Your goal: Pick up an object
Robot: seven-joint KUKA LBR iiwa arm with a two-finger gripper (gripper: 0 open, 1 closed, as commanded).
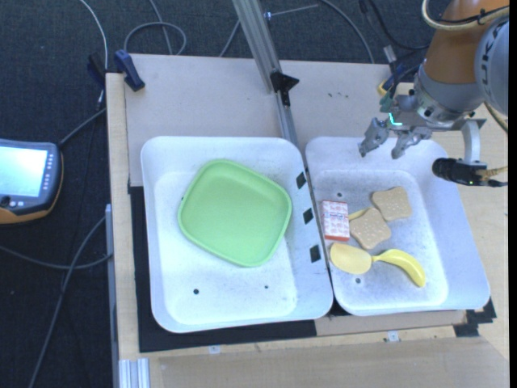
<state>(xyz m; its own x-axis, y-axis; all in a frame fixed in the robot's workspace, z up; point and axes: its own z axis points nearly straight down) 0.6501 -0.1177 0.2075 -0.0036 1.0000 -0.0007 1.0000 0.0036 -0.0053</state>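
My gripper [386,145] hangs open over the far edge of the right bin [460,241], with nothing between its fingers. Below it in that bin lie two toast slices, one [392,203] farther back and one [371,228] nearer the middle. A small red-and-white box [335,220] lies by the bin's left wall. A yellow spoon-like piece [352,259] and a yellow banana [403,265] rest at the near side. The gripper is well apart from all of them, above and behind the toast.
The left bin [161,297] holds a green square plate [235,212]. A slanted metal pole [258,35] crosses the bench behind the bins. A handheld screen [24,176] lies off the bench at the left. Cables run over the dark floor.
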